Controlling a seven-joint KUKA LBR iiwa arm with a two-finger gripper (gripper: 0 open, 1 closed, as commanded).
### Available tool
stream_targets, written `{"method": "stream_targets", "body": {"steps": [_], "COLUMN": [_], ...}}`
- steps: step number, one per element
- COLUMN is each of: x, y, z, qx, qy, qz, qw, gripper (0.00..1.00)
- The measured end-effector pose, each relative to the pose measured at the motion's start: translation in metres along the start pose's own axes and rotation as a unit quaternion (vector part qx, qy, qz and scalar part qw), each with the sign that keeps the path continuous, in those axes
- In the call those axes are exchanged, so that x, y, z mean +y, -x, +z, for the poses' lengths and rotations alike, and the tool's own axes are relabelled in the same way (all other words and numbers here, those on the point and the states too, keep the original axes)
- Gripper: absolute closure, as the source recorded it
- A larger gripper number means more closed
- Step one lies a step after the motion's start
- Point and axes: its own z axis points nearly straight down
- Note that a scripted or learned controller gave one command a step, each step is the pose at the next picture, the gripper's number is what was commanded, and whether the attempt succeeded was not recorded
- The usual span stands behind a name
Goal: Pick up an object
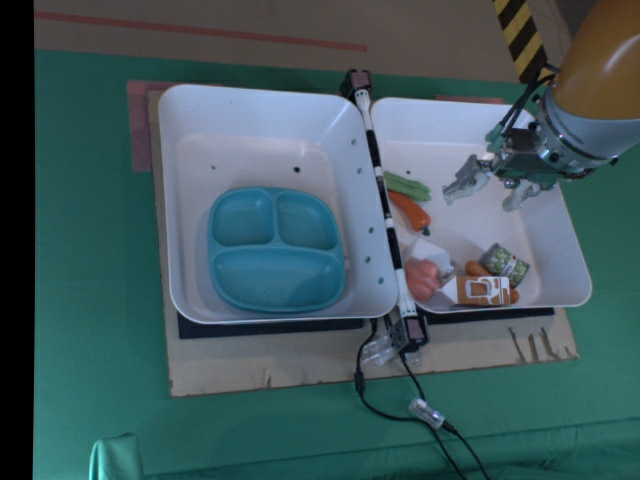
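Green matting covers the bench [90, 268], with a brown cardboard sheet [250, 368] laid on it under two shallow white bins set side by side. Beyond the mat at 12 o'clock lies tan floor crossed by a thin red line, and a black-and-yellow hazard stripe [512, 18] runs at about 1 o'clock.

Filling much of the left bin [190, 128], a teal divided plate [275, 250] with three compartments lies flat on its floor. The right bin [560, 258] holds the small things, all gathered toward its 7 o'clock side — a green bean pod [408, 185] and an orange carrot [411, 211] lie slanted near the divider between the bins, the carrot just beside the pod. Lower, a pinkish-red toy fruit [423, 279] sits against the divider wall; touching it at 3 o'clock is a small orange-and-white carton [482, 290] on its side. A little green can [504, 264] lies tilted just above the carton's right end.

From the right, the grey arm with its orange band [605, 48] reaches over the right bin. Its gripper [494, 188] hangs above the bin's bare floor at roughly 2 o'clock of the carrot, the two pale fingers [462, 181] spread apart with nothing between them, well apart from every object.

Black cables [385, 393] trail off the cardboard's front edge at 6 o'clock.
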Motion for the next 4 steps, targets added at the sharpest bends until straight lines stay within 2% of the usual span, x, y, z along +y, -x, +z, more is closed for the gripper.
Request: {"method": "stream_targets", "body": {"steps": [1, 2, 3, 4], "x": [0.045, -0.011, -0.001, 0.062], "y": [0.048, 0.042, 0.092, 0.056], "z": [0.079, 0.153, 0.12, 0.111], "qx": [-0.002, -0.002, -0.003, -0.002], "qy": [-0.001, 0.002, 0.002, 0.003], "qz": [0.001, 0.001, 0.002, 0.0], "qw": [1.0, 1.0, 1.0, 1.0], "gripper": [0.0, 0.0, 0.0, 0.0]}}
